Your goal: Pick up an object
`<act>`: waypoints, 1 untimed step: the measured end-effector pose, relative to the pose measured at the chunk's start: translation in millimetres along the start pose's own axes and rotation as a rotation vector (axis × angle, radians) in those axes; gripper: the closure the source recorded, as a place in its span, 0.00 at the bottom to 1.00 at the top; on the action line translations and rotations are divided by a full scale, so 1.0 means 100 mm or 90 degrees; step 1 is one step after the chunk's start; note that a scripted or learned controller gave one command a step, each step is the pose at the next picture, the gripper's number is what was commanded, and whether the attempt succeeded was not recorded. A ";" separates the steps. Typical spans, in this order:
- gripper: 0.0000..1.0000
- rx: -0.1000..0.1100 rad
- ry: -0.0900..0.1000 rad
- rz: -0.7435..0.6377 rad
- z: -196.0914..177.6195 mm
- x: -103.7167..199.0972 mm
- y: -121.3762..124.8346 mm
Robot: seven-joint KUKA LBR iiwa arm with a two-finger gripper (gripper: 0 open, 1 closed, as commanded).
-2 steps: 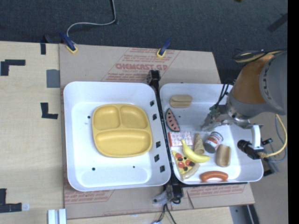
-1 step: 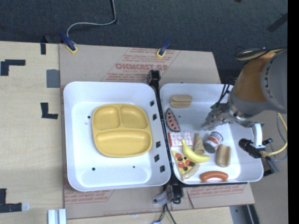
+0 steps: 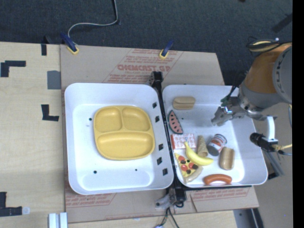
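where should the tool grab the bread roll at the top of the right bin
Probably across the bread roll's short width, at its middle, coming straight down. It lies flat with its long side left to right and stands apart from the other food, so both long sides look free. The tool hovers to its right.
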State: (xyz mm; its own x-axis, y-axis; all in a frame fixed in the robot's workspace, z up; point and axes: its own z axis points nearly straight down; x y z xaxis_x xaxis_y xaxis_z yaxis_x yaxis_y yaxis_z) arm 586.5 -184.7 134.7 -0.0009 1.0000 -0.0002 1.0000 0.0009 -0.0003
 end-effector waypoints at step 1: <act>1.00 0.000 -0.001 0.000 -0.08 -0.39 0.53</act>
State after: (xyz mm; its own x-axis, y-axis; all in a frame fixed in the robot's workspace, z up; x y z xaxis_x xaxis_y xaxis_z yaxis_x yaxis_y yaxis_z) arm 639.2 -223.4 142.9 -0.0012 1.0000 -0.0011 1.0000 0.0012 0.0002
